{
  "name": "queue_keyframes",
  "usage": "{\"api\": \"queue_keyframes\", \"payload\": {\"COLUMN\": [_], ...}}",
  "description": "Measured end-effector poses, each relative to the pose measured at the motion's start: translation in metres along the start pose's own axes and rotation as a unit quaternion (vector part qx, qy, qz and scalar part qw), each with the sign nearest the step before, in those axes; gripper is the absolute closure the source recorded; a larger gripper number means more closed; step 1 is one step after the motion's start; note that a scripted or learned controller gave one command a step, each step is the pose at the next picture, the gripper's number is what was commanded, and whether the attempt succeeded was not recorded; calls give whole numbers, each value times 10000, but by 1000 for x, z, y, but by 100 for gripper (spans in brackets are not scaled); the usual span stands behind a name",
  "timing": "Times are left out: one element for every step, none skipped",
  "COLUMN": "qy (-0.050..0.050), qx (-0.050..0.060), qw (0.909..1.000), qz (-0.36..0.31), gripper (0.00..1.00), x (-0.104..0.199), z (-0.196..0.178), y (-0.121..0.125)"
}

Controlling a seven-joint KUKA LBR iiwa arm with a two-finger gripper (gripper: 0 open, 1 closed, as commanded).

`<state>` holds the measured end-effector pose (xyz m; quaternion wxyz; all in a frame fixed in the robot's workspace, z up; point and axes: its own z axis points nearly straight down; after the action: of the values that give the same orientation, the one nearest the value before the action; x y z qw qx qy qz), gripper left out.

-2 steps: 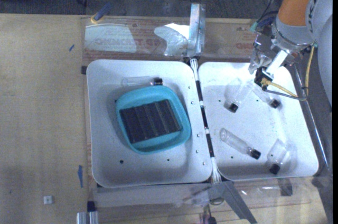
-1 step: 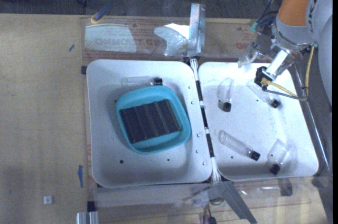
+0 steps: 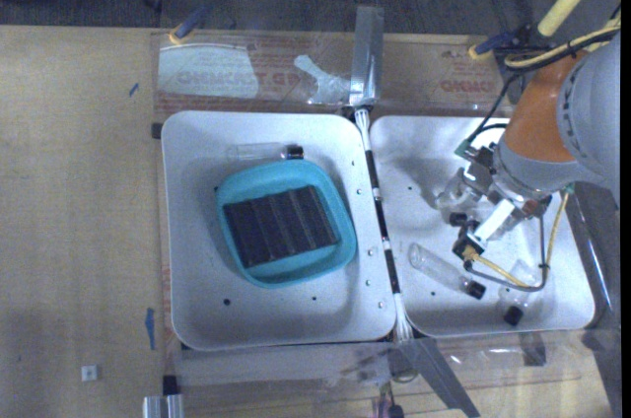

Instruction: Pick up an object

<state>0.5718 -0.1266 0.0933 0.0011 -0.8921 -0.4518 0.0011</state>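
Reaching into the right bin [image 3: 552, 313] from the right, the gripper [image 3: 471, 227] hangs low over the middle of this bin, and I cannot tell if its fingers are spread or pressed together, because the grey and white parts of the wrist hide them. No object is seen between them.

Just below the gripper, on the bin floor, lies a clear tube [image 3: 444, 269] with a black cap. Its long axis runs on a slant, from upper left to lower right, and the capped end points to the lower right. A little more to the lower right of the gripper, near the bin's front wall, sits a small black cap [image 3: 513, 314], apart from the tube. A thin yellow cable [image 3: 513, 276] hangs from the wrist and curves over the floor between them.

Above the gripper, the arm shows its orange band [image 3: 537, 125].

Left of the gripper, across the divider, the left bin [image 3: 197, 288] holds a turquoise tray [image 3: 335, 184] with a dark ribbed insert, turned slightly. Behind this tray lies a second clear tube [image 3: 258, 151], almost horizontal, with its black cap pointing to the right.
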Motion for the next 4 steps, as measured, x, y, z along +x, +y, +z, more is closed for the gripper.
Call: {"api": "queue_keyframes", "payload": {"qy": [78,35,63,64], "qx": [65,-3,9,32], "qw": [9998,9999,9999,10000], "qz": [151,139,125,56], "gripper": [0,100,0,0], "x": [-40,-43,-39,-30], "z": [5,-5,-5,5], "y": [68,71,70,78]}}
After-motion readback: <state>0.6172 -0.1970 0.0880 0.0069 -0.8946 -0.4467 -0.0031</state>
